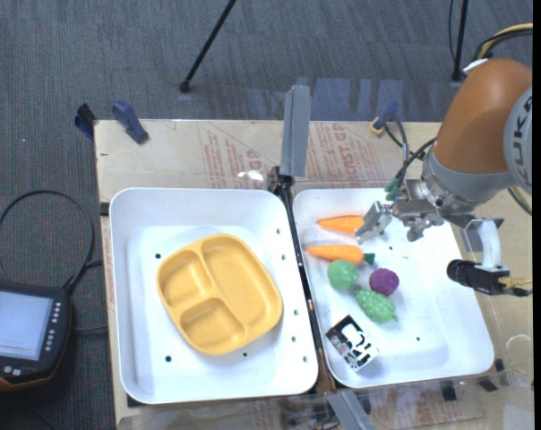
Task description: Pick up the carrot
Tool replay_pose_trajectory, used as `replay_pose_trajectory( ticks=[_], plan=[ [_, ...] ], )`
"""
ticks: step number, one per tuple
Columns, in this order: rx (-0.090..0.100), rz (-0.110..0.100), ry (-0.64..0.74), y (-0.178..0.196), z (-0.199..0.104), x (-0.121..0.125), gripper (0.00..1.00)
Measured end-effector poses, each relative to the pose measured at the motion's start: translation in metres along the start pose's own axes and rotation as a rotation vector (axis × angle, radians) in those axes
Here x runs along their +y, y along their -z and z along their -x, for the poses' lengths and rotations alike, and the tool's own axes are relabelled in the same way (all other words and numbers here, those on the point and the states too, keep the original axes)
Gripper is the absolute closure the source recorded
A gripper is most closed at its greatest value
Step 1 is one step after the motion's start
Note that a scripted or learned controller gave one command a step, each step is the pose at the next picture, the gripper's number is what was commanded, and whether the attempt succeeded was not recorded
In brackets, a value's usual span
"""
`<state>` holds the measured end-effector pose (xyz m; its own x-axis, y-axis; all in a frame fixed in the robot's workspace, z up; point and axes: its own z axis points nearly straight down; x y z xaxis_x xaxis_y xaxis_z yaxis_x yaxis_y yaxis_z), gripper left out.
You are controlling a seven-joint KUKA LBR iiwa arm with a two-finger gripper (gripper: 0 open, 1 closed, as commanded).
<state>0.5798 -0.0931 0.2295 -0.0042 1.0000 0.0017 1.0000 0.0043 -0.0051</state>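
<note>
Gripper (pixel 394 223) of the grey-and-orange arm hangs over the rear of the right bin (pixel 450 334), fingers spread apart and clasping nothing, just beside the tip of the upper carrot (pixel 340 225). Lower carrot (pixel 335 253) lies directly in front of it, touching a green toy vegetable (pixel 342 274). Nearby rest a purple ball-shaped toy (pixel 384 281), a knobbly green toy (pixel 375 305) and a black-and-white card (pixel 352 341). Left bin (pixel 132 231) bears a yellow divided plate (pixel 218 292).

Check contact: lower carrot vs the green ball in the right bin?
Touching. In the camera view the lower carrot runs right onto the top edge of the green ball, with no white bin floor showing between them.
</note>
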Motion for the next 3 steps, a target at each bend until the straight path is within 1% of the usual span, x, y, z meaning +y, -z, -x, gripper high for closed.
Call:
replay_pose_trajectory(
  ticks=[1, 2, 3],
  plan=[
    [0.000, 0.001, -0.004, -0.132, 0.011, 0.032, 0.00],
    [0.000, 0.001, -0.012, -0.143, 0.015, 0.055, 0.00],
    [0.002, -0.003, -0.013, -0.134, 0.015, 0.054, 1.00]
  ],
)
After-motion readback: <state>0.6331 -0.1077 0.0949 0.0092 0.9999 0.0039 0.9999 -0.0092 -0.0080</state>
